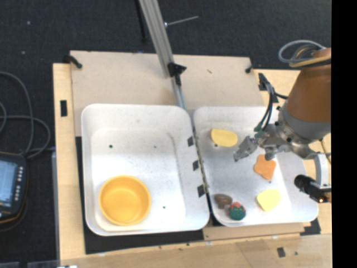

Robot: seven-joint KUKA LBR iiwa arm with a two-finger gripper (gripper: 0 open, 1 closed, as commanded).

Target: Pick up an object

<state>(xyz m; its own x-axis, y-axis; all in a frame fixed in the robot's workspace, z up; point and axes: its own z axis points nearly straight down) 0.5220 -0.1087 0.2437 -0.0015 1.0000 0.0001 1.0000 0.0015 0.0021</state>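
Bowl [125,199] in left bin [95,121]; 5 objects in right bin [223,116].

orange piece [265,167], flat in right bin [290,214], beside pincer [251,147]

A yellow bowl [125,199] sits at seven o'clock in the left bin [139,116]; a metal pole [159,32] slants toward twelve; a handheld screen [11,186] — dark, cabled — lies at nine.

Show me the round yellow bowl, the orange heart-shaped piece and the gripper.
round yellow bowl [125,200], camera view, inner floor.
orange heart-shaped piece [265,167], camera view, its middle.
gripper [244,149], camera view, between fingertips.
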